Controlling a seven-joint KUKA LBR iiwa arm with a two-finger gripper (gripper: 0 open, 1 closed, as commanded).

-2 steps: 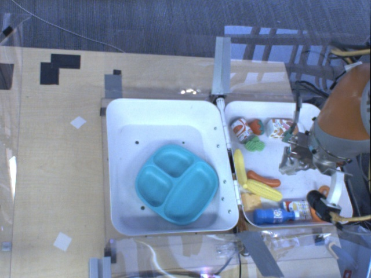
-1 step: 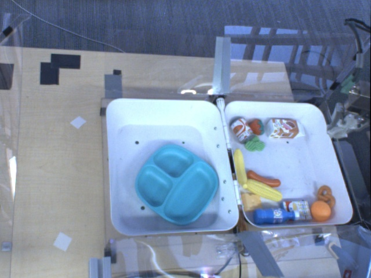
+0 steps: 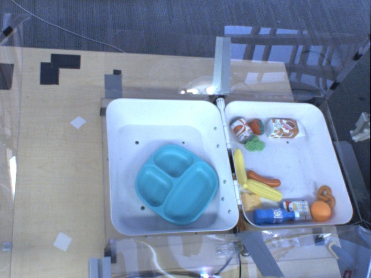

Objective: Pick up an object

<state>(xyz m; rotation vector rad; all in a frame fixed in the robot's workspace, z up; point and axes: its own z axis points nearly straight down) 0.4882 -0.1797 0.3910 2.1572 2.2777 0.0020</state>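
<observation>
1. Two white bins sit side by side on the wooden bench (image 3: 52, 155), touching along their inner walls. You have candidates for pickup in both.
2. Nearest row, right bin (image 3: 304, 161): a blue bottle (image 3: 272, 216) lies on its side along the near wall. A small white carton with a red label (image 3: 298, 208) lies just behind it, touching. An orange ball (image 3: 320, 211) sits in the near right corner, and a brown pretzel (image 3: 326, 194) is just behind the ball.
3. Near left corner of the same bin: a yellow cheese wedge (image 3: 250, 201) rests against the inner wall. A corn cob (image 3: 262, 190) lies slanted just behind the wedge, and an orange sausage (image 3: 265, 180) lies beside the cob on its far side.
4. Left bin (image 3: 119, 155): a blue divided plate (image 3: 177, 182) lies flat in the near middle, tilted diagonally to the walls.
5. Mid-depth, right bin: a banana (image 3: 239, 165) lies along the inner wall. A green leafy piece (image 3: 255, 145) is just beyond it.
6. Far row, right bin: a can (image 3: 241, 130), a small red item (image 3: 255, 126) and a printed packet (image 3: 283, 128) are lined up left to right, close together.
7. Pincer: you cannot tell its opening or what it has hold of from this frame.
</observation>
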